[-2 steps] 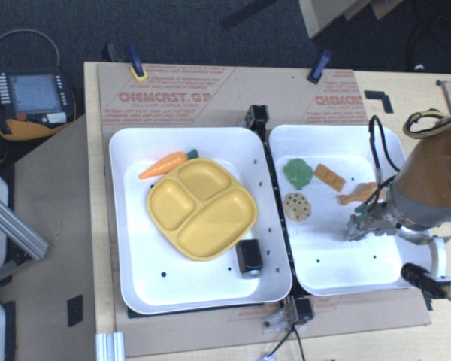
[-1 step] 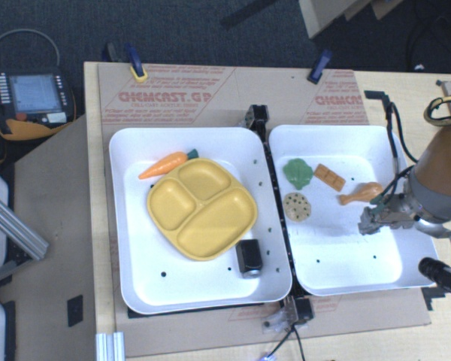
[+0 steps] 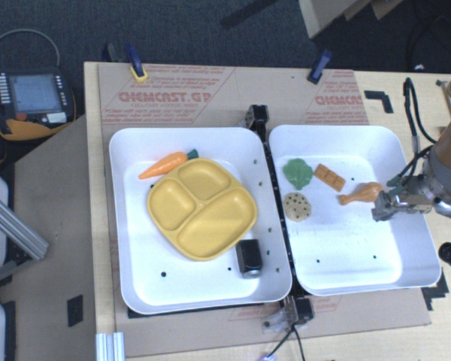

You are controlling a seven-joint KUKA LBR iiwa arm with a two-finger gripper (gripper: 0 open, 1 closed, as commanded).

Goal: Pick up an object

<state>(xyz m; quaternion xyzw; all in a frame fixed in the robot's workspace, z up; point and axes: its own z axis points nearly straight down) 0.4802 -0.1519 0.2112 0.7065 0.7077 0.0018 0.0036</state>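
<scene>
Reaching into the right bin [image 3: 406, 273], the gripper [image 3: 383, 205] sits just beside the orange drumstick toy [image 3: 361, 194]; whether it grasps cannot be told, nothing looks lifted yet

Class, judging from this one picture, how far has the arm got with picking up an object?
Done: the gripper has reached the right bin. In hand: it sits beside the orange drumstick, with nothing visibly held. Left: gripping and lifting; cookie, green leaf and cracker lie untouched.

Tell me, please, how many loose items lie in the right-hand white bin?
4: a green leafy piece, an orange rectangular block, a speckled round cookie, and a tan drumstick-shaped piece beside the pincer.
</scene>
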